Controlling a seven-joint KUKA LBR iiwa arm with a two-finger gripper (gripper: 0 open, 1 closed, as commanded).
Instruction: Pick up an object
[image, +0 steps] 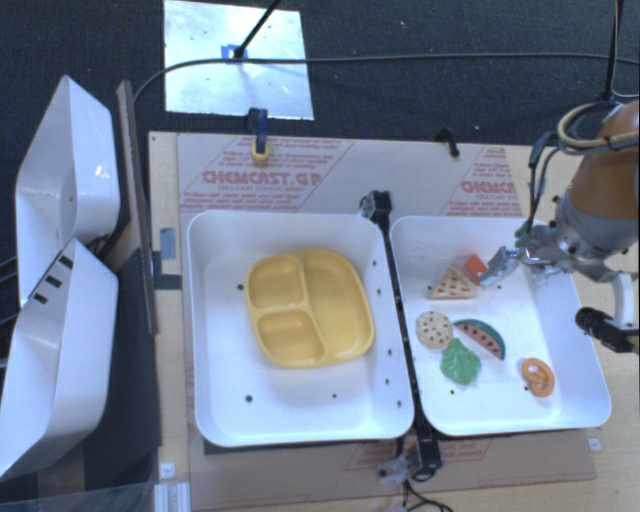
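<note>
The right bin (580, 330) holds several toy foods: a pizza wedge (452, 285), a small red-orange piece (475, 267), a round cookie (433, 329), a watermelon slice (481, 337), a green leafy piece (460, 362) and an orange pretzel (537, 377). My gripper (499, 267) reaches in from the right and sits low over the bin's far part. Its tip is right beside the red-orange piece and just right of the pizza wedge. Nothing is visibly lifted off the bin floor.
A yellow divided plate (308, 305) lies in the left bin (215, 330). A black clamp strip (395, 300) runs between the two bins. Two spare white bins (60, 300) lean at the far left. Cables (600, 320) hang by the arm at right.
</note>
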